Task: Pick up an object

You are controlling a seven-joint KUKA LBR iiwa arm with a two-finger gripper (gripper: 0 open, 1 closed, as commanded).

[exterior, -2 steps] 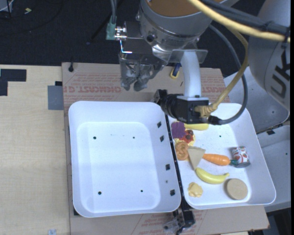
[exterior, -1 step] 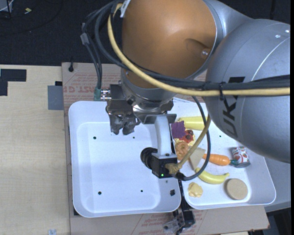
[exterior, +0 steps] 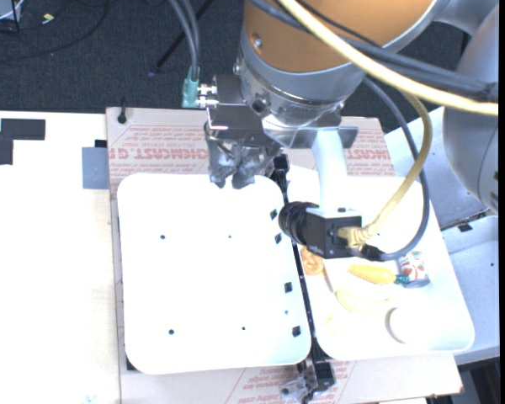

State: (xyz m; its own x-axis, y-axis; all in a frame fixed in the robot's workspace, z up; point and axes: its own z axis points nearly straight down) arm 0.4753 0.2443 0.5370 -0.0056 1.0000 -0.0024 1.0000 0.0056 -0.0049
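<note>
The two-finger gripper point(exterior: 236, 171) sits at the top edge of the left shallow white bin point(exterior: 202, 310), just above centre frame, and honestly I can't tell from this angle if it's gripping anything or how it's set. Over in the right shallow white bin point(exterior: 438, 326), lower right of the frame, there's a yellow banana-shaped piece point(exterior: 372, 273), a small red-and-white can-like object point(exterior: 413, 268), a pale round disc point(exterior: 399, 324) and a little orange bit point(exterior: 312, 264) near the divider.
</note>
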